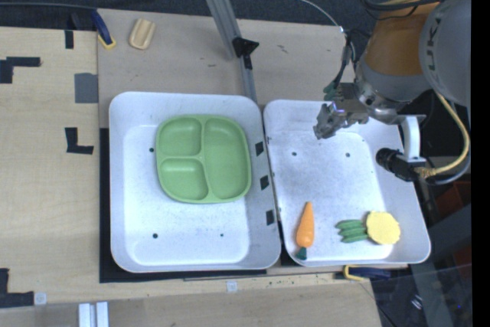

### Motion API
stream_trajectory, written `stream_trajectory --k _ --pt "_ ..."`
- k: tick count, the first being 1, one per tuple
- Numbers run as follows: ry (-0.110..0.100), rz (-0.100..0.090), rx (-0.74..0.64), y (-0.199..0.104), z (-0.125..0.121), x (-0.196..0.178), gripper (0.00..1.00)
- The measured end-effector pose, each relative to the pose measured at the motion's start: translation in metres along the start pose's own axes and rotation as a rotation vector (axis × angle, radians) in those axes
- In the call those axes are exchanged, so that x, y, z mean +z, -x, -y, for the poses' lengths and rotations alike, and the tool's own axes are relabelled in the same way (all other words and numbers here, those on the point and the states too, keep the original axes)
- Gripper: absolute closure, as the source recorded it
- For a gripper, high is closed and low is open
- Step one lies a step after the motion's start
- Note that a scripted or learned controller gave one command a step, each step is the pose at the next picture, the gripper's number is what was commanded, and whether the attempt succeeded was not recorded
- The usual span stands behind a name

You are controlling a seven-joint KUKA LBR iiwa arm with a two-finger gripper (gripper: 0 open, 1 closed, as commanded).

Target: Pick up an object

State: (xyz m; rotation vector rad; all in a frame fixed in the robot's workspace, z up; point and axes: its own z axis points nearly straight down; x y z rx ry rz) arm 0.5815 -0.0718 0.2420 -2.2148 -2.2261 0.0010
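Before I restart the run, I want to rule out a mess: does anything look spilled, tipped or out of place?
Nothing spilled or damaged. The green divided plate lies flat in the left bin, slightly rotated. The toy carrot, green pods and yellow piece lie in the right bin. One tan object lies outside the bins.

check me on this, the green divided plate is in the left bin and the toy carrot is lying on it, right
Not quite. The green divided plate is in the left bin, but the toy carrot lies in the right bin, near its front edge, beside the green pods. The camera view shows this.
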Motion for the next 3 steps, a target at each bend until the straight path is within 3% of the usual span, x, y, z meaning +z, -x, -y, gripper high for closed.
stream_trajectory --k 3 --pt "-0.001 0.0 -0.001 -0.154 -0.005 0.023 1.0"
